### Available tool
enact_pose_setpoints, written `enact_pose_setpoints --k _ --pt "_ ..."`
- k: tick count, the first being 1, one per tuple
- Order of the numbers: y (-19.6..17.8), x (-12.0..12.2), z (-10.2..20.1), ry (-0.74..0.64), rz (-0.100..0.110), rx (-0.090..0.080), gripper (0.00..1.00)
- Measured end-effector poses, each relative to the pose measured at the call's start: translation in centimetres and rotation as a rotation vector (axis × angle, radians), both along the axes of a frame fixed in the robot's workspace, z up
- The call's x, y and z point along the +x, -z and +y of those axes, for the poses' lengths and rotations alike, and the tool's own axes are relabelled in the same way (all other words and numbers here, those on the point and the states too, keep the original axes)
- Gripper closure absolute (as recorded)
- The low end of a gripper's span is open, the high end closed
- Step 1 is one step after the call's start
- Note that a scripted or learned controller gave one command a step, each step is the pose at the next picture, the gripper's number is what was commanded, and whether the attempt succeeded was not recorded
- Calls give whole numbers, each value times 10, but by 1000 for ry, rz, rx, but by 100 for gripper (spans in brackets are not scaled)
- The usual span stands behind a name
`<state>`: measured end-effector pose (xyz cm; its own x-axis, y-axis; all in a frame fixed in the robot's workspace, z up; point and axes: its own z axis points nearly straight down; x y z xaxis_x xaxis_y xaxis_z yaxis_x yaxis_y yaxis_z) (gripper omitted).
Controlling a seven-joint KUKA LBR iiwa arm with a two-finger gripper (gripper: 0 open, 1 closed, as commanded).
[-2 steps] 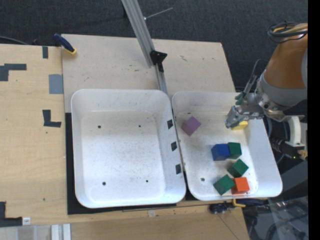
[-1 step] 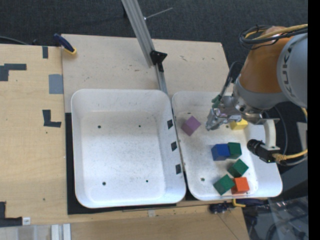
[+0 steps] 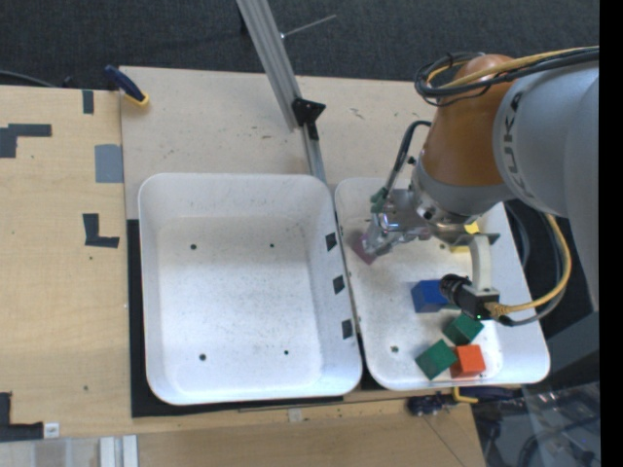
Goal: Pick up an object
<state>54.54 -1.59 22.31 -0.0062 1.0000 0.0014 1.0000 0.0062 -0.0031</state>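
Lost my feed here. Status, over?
Gripper low in right bin, at purple block; grasp unclear. Blue block, green blocks, orange block lie clear.

We can read no text anywhere; faint dark lettering on the arm's grey housing (image 3: 557, 115), above the right bin (image 3: 389, 290), stays illegible.

A blue block (image 3: 426, 295), two green blocks (image 3: 437, 360) and an orange block (image 3: 470, 360) lie in the right bin (image 3: 384, 353).

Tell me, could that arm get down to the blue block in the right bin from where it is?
Probably yes. The blue block lies open on the right bin floor, nothing on top, with the gripper close by above the same bin.
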Motion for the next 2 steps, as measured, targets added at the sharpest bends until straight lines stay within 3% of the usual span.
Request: enact_pose_setpoints --k 1,2 --pt "9 -2 54 -1 0 0 100" --pt "-5 -6 114 -2 -2 1 100"
